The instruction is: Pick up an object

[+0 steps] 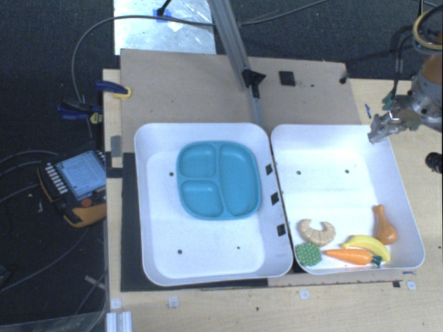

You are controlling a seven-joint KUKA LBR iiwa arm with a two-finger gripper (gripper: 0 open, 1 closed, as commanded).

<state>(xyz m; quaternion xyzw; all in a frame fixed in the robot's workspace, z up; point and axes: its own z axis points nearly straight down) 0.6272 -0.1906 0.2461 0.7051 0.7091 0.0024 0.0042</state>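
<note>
Several toy foods lie along the near edge of the right bin [332, 151]: a tan croissant [316, 232], a green broccoli piece [309, 254], an orange carrot [348, 256], a yellow banana [367, 245] and an orange-brown gourd [384, 225]. My gripper [383, 126] hangs at the bin's far right rim, well away from the foods. Nothing shows between its fingers.
The left bin [159, 254] holds a blue three-compartment plate [219, 180]. A grey pole [232, 33] slants down to the bench between the bins' far edges. Cables and a handheld device [76, 178] lie on the floor at left.
</note>
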